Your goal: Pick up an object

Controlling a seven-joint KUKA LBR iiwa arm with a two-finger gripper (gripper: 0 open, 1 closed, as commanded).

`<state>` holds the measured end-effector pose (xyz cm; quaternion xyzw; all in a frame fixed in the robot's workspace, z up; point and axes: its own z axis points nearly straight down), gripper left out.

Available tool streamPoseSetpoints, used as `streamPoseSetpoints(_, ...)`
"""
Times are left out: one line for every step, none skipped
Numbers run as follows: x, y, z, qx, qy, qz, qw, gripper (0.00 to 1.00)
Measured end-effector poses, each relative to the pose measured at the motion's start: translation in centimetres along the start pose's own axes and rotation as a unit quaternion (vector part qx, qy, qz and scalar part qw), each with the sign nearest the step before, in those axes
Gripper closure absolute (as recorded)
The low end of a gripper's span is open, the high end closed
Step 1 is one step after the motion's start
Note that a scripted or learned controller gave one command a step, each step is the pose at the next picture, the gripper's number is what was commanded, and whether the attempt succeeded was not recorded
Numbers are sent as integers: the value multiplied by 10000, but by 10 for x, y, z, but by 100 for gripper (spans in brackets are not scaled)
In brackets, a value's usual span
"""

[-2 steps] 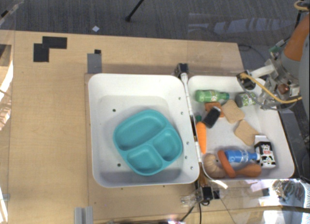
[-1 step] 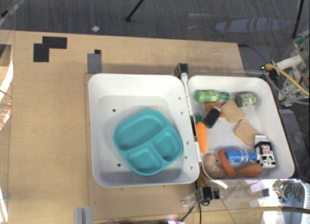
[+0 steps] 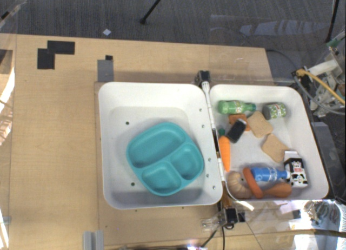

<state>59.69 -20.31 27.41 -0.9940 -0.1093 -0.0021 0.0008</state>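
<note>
Currently pre-grasp: nothing is lifted, every candidate sits in a bin. I can't tell whether the hand is open or closed, and can't judge the arm's pose either. Both bins on the bench (image 3: 54, 135) lie unobstructed.

Right bin (image 3: 305, 108) carries the clutter:
- green bottle (image 3: 236, 106) lying along the far wall, green can (image 3: 274, 110) beside it
- two tan bread slices (image 3: 259, 125) (image 3: 274, 147) mid-bin, flat
- carrot (image 3: 225, 154) tight against the divider wall
- blue bottle (image 3: 267, 175) lying across a red sausage (image 3: 254, 183), touching the milk carton (image 3: 294, 172)

Left bin (image 3: 116, 108) has just the teal divided plate (image 3: 165, 158).

Next move, my read: choose a target, come down from above. Green can looks best, with free floor around it. The near-corner pile is packed, so fingers would likely foul neighbours. Carrot is too close to the wall. Plate is wide and flat, so a poor bet for two fingers unless taken by the rim.
</note>
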Motion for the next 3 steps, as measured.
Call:
streamPoseSetpoints(2, -1, -11, 2, 5, -57, 10000, 100)
streamPoseSetpoints(-21, -2, -46, -13, 3, 42, 10000, 100)
streamPoseSetpoints(-64, -12, -76, -12, -1, 61, 10000, 100)
